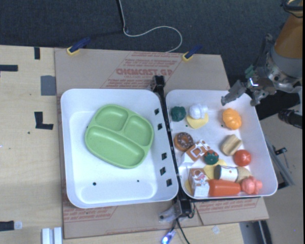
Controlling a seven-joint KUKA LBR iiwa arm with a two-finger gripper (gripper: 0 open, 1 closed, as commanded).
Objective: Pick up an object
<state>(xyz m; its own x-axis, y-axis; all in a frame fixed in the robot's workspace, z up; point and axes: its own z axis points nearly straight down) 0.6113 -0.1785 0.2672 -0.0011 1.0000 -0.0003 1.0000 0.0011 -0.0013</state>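
Observation:
My gripper [243, 96] hangs over the far right corner of the right bin [266, 145], its two fingers spread open with nothing between them. Just below it lies an orange toy fruit [232, 118]. Also in this bin are a white and yellow toy [197, 115], a green toy [178, 113], a brown donut [183, 141], a bread roll [230, 145], a red tomato [242, 157] and an orange carrot [223, 188]. A pink toy [251, 185] sits at the bin's near right corner.
The left bin [71, 146] holds a green divided plate [119, 135]. A black divider [165, 136] runs between the bins. Both bins rest on a cardboard sheet [137, 70], and a white cable [152, 32] loops behind it.

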